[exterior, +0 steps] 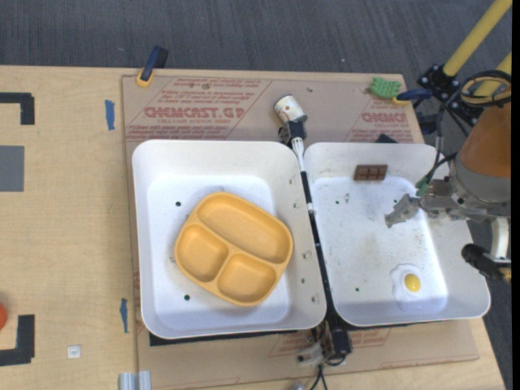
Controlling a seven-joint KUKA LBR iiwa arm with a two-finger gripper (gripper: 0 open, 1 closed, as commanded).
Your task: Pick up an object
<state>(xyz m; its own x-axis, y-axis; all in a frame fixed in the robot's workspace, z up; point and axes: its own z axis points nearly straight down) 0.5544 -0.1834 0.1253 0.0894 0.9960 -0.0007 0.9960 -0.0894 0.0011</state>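
Arm (487, 149) cut off by right edge; tool (400, 214) blurred.

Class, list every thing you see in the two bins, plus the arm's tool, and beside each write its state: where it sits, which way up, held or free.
Yellow tray: in left bin, hollows up, free.
Brown block: flat by the far wall of right bin, free.
Fried egg: near corner of right bin, yolk up, free.
Tool: over right bin, nothing seen between its fingers.
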